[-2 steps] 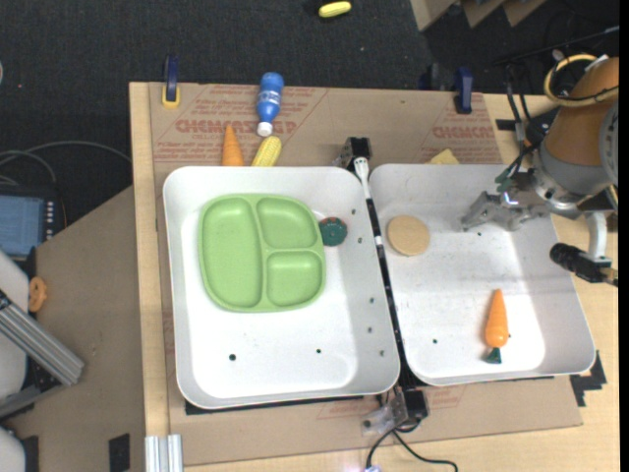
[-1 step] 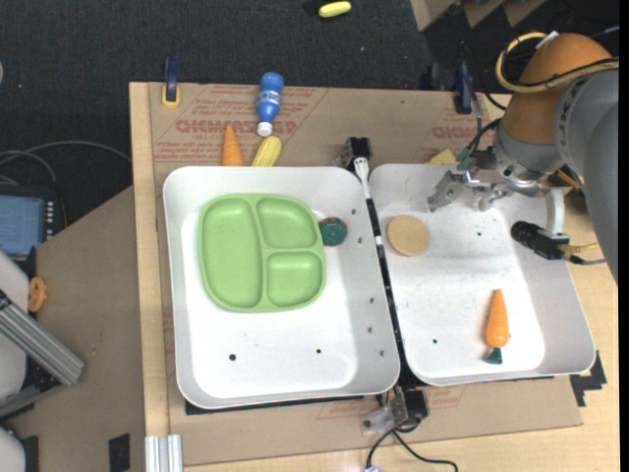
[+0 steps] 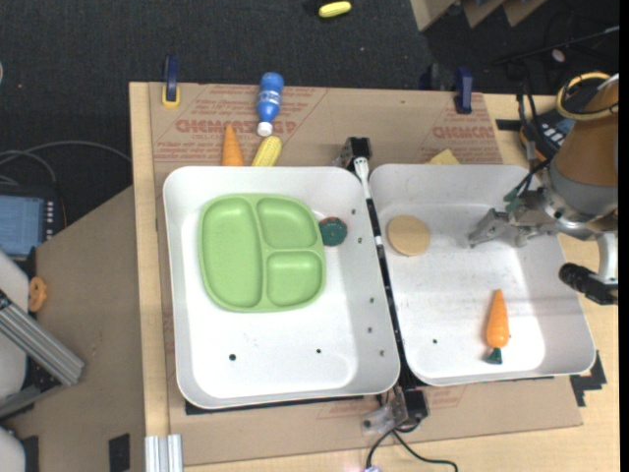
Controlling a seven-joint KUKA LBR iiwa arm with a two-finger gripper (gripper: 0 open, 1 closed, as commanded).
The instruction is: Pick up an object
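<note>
Orange carrot, green-tipped, in right bin

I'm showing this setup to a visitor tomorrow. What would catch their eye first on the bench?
Most striking is the green divided plate filling much of the left bin, with a small dark teal thing at its right edge. In the right bin, an orange carrot lies near the front and a tan disc near the back left. The gripper reaches in from the right over that bin.
</note>
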